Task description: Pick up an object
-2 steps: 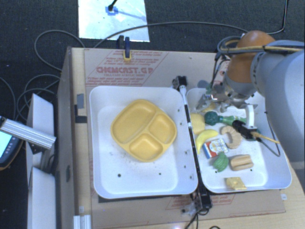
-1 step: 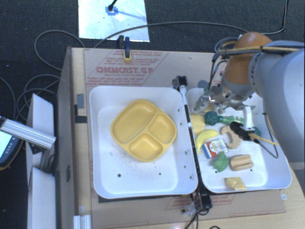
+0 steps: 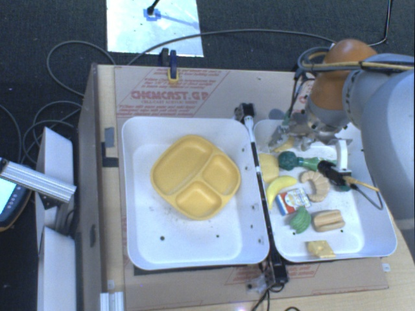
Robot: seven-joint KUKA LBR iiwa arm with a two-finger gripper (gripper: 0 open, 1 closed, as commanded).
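Green toy (image 3: pixel 290 160) lies just near-side of the end effector (image 3: pixel 285 137) in right bin (image 3: pixel 379 238); finger state can't tell.

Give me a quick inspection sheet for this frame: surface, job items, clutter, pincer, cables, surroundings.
Surface: two white bins, left bin and right bin, side by side on a printed board.
Job items: yellow divided plate in the left bin; toy foods in the right bin, including a banana, a bread roll and a green piece.
Clutter: nothing seen.
Pincer: pincer low over the right bin's far end; finger state unclear.
Cables: black cables on the floor, left and above.
Surroundings: dark carpet, a pale sheet on it.
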